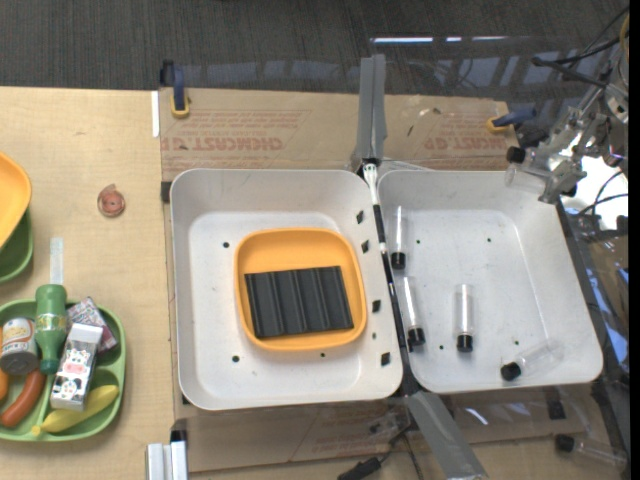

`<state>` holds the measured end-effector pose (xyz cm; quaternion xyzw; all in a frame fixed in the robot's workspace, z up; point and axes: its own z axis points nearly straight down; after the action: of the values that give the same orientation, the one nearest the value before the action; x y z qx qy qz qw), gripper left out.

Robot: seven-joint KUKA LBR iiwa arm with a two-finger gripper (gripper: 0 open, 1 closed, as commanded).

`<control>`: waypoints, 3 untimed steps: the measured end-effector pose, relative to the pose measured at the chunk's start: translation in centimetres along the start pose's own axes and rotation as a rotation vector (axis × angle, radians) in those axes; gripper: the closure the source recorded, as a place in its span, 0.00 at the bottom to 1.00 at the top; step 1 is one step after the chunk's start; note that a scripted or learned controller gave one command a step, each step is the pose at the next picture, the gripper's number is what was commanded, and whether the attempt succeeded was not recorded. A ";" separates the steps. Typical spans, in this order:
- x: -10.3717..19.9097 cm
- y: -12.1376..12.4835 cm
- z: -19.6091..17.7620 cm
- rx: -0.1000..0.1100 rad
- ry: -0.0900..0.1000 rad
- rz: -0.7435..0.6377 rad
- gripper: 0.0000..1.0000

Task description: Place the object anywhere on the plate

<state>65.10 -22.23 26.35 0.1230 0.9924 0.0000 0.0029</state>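
A rounded-square orange plate [300,290] is sitting in the left bin [200,298], its smooth rim glossy. A dark, ribbed rectangular slab [299,301] is lying flat across the plate's middle, its ridges running front to back. In the right bin [540,268], four clear plastic tubes with black caps are lying: one tube [396,238] and a second [409,313] beside the divider, a third [464,316] near the middle, and a fourth [531,361] slanting at the front corner. The gripper [545,168] is hanging over the right bin's far right corner, metallic and cabled; whether its pincer is parted or closed I cannot tell.
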 end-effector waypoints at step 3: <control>-0.8 0.3 -7.5 -0.002 0.000 -0.671 1.00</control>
<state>65.90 -22.16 33.87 -0.2105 0.9776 0.0001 0.0029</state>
